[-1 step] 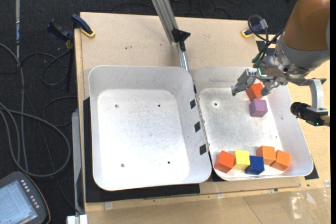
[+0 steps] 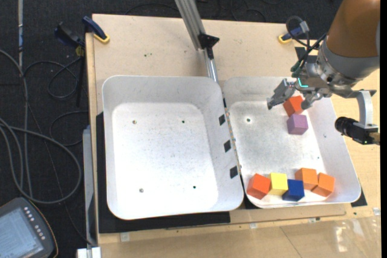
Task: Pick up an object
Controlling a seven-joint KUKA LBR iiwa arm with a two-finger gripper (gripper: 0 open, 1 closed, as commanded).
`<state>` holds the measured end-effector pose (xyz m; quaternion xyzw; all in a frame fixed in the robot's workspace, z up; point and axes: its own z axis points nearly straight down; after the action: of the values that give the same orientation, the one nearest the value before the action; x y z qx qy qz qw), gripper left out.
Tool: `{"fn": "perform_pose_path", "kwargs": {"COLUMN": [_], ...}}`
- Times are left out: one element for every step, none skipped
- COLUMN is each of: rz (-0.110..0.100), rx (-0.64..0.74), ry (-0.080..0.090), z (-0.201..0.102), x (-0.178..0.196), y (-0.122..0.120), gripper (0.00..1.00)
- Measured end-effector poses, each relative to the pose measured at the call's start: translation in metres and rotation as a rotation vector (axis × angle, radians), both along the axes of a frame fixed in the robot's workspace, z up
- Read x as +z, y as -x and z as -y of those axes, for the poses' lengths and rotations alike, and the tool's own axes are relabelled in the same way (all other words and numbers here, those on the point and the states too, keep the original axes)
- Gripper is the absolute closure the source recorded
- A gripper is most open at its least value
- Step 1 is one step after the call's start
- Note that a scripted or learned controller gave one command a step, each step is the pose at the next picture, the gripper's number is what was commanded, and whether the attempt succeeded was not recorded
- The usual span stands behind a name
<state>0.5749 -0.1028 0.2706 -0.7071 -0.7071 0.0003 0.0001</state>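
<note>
The grey arm with its orange band reaches in from the right, its wrist bent down over the far part of the right-hand shallow white plastic bin. The two-finger gripper hangs low there with its fingers spread apart, one dark finger to the left and the other to the right of a small orange foam cube, which sits between them; whether the pads actually press on that cube cannot be told. Just nearer the camera than the orange cube, touching or almost touching it, lies a small purple foam cube on the bin floor. Well apart from the orange cube, along the bin's near wall, a cluster of blocks lies close together: an orange block, a yellow block, a blue block, and two more orange blocks. The left-hand white bin lies on the far side of the divider from the orange cube. No readable writing shows on the arm, bins or blocks.
</note>
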Motion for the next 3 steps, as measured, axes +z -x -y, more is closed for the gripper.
{"fn": "perform_pose_path", "kwargs": {"rz": [-0.005, -0.006, -0.005], "rx": [-0.001, -0.001, -0.001], "ry": [0.000, -0.001, -0.001], "z": [0.004, -0.003, -0.001], "x": [-0.059, -0.108, -0.154], "y": [-0.007, 0.000, -0.005], "gripper": [0.00, 0.00, 0.00]}}
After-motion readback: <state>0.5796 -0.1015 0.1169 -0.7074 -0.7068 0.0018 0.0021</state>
